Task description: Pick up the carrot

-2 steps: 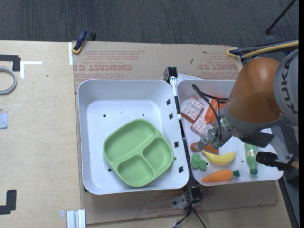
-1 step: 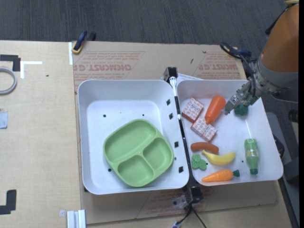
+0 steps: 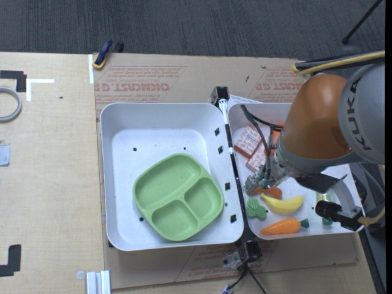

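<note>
White capitals reading "KUKA" run down the grey casing of the arm point(image 3: 361, 118) beside its glossy, rounded orange band, and the brown cardboard sheet point(image 3: 144, 78) beyond the bins carries red print that reads backwards and cannot be made out with certainty. The gripper point(image 3: 263, 177) hangs low in the right bin point(image 3: 269, 108), a tangle of dark cables and small metal parts around it; whether it is parted or closed cannot be told from this view. Just below it lies a smooth yellow toy banana point(image 3: 283, 204), curved, with a small orange-red piece point(image 3: 272, 192) touching its upper edge. Further below the gripper and slightly right rests the carrot point(image 3: 283, 226), a smooth orange plastic cone lying flat near the bin's front wall, apart from the gripper; its long axis runs nearly left to right, the pointed tip to the left and the green leafy stub to the right. Below-left of the gripper sits a knobbly green toy vegetable point(image 3: 256, 210). Above-left of it lies a white carton with red print point(image 3: 248, 139), unreadable. Well to its left, in the left bin point(image 3: 116, 164), sits a matte light-green plate point(image 3: 178, 196) with three compartments.
</note>
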Controlling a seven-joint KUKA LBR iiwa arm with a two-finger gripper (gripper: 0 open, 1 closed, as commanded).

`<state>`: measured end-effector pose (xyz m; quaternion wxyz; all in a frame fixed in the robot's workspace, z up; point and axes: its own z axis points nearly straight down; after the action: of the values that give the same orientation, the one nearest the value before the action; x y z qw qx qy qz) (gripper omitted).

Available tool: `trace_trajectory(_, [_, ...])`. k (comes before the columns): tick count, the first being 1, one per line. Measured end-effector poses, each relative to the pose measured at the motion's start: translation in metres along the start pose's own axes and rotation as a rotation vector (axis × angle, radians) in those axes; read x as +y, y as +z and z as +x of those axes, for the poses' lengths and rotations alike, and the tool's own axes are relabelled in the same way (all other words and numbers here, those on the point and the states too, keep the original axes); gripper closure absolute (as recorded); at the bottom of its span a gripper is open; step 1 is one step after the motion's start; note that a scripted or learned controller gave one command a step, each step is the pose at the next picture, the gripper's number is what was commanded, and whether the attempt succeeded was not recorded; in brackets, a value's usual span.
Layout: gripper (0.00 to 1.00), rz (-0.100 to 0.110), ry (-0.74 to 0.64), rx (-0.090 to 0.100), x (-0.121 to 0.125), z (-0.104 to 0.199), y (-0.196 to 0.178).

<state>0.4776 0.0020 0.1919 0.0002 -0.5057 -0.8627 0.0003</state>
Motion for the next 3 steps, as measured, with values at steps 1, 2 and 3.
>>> trace_trajectory(1, [1.00,-0.002,0.035,-0.003,-0.026,-0.078,-0.079])
trace_trajectory(2, [1.00,-0.001,0.005,-0.001,-0.010,-0.019,0.000])
trace_trajectory(3, [1.00,-0.003,-0.036,-0.003,0.014,-0.066,-0.111])
